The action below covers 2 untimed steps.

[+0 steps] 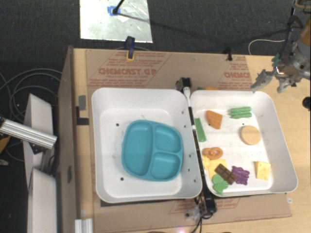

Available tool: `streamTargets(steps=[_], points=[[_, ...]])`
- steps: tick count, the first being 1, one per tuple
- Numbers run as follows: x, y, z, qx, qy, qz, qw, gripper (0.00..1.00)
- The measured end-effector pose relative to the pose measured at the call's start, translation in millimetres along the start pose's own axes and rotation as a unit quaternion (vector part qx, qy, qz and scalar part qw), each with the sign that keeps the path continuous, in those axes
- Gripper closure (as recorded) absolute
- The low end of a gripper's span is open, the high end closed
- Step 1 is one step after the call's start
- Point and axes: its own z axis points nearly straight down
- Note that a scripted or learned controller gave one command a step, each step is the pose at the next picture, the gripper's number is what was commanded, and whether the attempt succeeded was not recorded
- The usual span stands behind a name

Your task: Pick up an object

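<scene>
Desk [146, 64], brown protective sheet with red lettering, carrying two shallow white bins side by side.

Left bin [104, 130]: one teal divided plate [151, 149], three compartments, lying flat near the bin's middle.

Right bin [279, 135]: assorted small toy food pieces, all resting on the bin floor.
- Green bean cluster [240, 112], far side of the bin.
- Orange wedge [214, 119], just left of the green bean cluster.
- Green stick [199, 129], lying along the left wall.
- Round tan biscuit [250, 135], right of centre.
- Orange pretzel [212, 153], below the orange wedge.
- Yellow slab [212, 166], touching the pretzel's near side.
- Brown chocolate bar [225, 173], partly lying over the yellow slab.
- Purple grape bunch [240, 174], just beside the chocolate bar.
- Green leafy piece [219, 184], near edge of the bin, touching the chocolate bar.
- Yellow cheese block [263, 170], near the right wall, apart from the others.

Arm: enters from the right; pincer [274, 80] hangs beyond the far right corner of the right bin, over the desk and not over the bin. Its two fingers stand spread wide with nothing between them. Every piece in the right bin lies well apart from the pincer.

Beyond the desk: a silvery sheet [116, 13] on dark carpet.
</scene>
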Motion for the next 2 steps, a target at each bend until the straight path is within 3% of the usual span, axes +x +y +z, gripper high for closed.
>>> streamTargets(steps=[1, 2], points=[[-21.3, -72.7, 104.5, 0.006, 0.002, 0.003, 1.0000, 0.00], [12.3, -62.5, 193.2, -0.002, -0.003, -0.001, 1.0000, 0.00]])
